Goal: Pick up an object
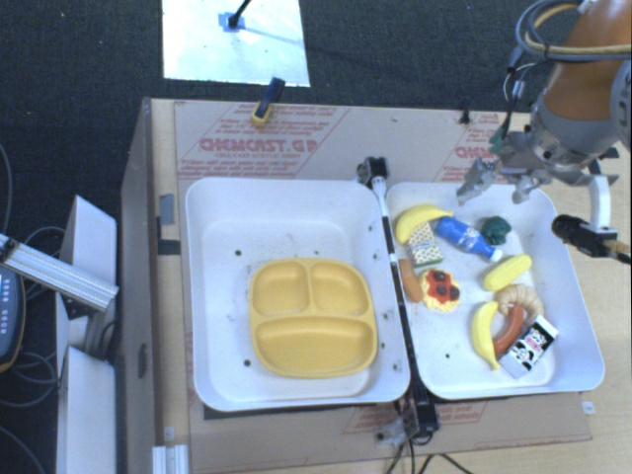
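White bin [578,358] is crowding the toy food together for picking; the gripper [501,185] is hovering above, jaws apart and holding nothing

Tray [313,316] in left bin [212,225]

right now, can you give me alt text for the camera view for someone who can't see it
A grey and orange robot arm hovers over the far edge of the right white bin, which holds toy food: bananas, a blue bottle, a pizza slice, a sausage. The left white bin holds a yellow divided plate.
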Controlling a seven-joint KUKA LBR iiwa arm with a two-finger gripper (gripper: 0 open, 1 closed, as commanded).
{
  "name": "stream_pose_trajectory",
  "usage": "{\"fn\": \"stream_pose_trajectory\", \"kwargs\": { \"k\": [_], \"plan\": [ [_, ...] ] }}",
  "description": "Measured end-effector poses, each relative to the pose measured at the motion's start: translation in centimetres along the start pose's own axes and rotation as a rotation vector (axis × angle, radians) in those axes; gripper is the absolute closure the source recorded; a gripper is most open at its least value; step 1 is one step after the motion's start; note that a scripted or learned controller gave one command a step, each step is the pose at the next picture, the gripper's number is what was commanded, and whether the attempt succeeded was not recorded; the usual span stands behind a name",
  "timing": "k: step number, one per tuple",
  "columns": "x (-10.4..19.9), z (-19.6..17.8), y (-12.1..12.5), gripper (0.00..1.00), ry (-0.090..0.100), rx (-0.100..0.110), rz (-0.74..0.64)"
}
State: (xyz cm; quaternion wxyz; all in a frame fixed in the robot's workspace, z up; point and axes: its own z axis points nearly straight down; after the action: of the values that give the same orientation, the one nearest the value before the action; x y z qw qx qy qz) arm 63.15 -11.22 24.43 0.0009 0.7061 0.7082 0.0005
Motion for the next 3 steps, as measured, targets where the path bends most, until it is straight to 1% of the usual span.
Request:
{"fn": "stream_pose_trajectory", "kwargs": {
  "k": [1,2,3],
  "plan": [
    [1.6,14.3,3.3,0.0,-0.003,-0.014,0.001],
    [0.6,16.0,-2.2,0.0,0.0,0.001,0.002],
    [0.9,16.0,-5.5,0.0,0.001,0.001,0.002]
  ]
}}
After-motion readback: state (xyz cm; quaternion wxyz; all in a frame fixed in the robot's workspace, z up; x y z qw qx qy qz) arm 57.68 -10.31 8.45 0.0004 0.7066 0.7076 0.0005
